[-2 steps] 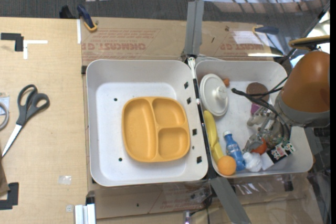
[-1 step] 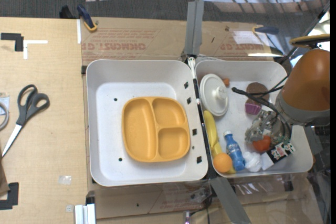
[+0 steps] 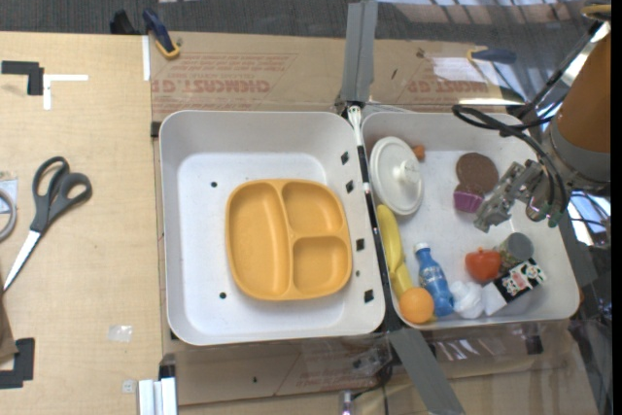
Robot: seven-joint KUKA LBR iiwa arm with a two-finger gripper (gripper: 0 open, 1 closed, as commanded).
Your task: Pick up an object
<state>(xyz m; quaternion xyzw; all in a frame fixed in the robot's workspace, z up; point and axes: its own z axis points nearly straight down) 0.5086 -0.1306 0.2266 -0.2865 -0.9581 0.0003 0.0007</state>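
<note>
Right now the gripper (image 3: 505, 201) hangs over the right bin (image 3: 559, 306), and I cannot tell how its tips are set or if it has anything. Just left sits a purple cup (image 3: 467, 200), light, hard and easy to pinch at the rim. Near it lie a red toy (image 3: 483, 262), a blue bottle (image 3: 431, 275), a banana (image 3: 391, 243), an orange (image 3: 416, 305) and a white lid (image 3: 397, 174). The left bin (image 3: 185, 209) has a yellow plate (image 3: 288, 238).

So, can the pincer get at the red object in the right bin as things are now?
Probably yes. The pincer hangs over the right bin, just above the red object, and nothing covers that object from above. Still, a grey object and a black-and-white one lie close beside it, so room is tight.
</note>
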